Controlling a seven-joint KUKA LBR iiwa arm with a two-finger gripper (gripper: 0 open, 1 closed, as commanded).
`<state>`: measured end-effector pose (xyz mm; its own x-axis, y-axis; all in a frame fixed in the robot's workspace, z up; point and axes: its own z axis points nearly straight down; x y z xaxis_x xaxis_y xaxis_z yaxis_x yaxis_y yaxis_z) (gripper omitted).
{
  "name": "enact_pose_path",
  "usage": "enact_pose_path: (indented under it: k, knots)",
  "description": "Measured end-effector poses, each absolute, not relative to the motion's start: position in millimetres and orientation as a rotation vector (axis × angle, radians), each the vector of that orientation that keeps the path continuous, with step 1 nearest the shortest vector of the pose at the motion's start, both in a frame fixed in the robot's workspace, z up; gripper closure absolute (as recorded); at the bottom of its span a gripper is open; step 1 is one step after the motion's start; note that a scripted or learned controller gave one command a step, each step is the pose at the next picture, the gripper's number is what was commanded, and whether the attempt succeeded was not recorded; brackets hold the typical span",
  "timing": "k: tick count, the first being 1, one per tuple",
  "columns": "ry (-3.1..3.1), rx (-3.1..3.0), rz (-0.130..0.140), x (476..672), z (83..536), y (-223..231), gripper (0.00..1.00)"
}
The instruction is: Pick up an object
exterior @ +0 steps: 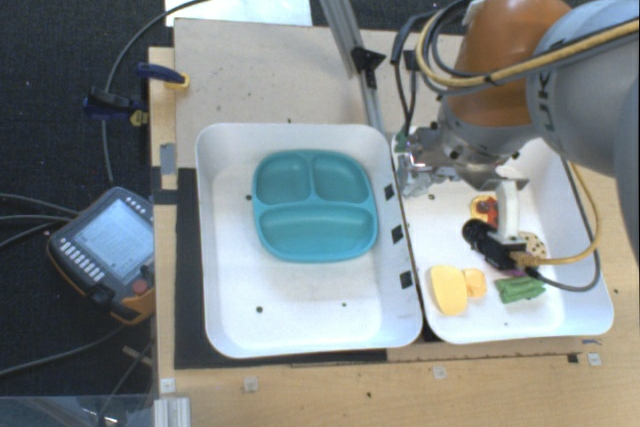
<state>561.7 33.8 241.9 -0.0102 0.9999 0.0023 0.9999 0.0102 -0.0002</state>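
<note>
Looking down on the tabletop (260,65), I see the gripper (415,167) over the right bin (592,315), at its far left corner, next to the left bin (225,315). Whether it is spread or closed I cannot tell. Things to pick lie toward the right bin's near edge: a yellow piece (449,291) touching a smaller orange-yellow piece (476,284), with a green piece (520,290) just beside them. A teal divided plate (315,210) sits in the left bin.
</note>
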Motion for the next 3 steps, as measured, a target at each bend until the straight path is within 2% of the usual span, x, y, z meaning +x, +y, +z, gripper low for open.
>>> enact_pose_path:
  k: [1, 2, 3]
  knots:
    - [-2.23, -2.21, -0.002, 547.7, 232.8, 75.7, 1.0]
    - [-2.229, -2.21, 0.001, 517.2, 224.4, 110.8, 1.0]
    - [-2.225, -2.217, 0.0, 518.6, 225.0, 108.5, 0.0]
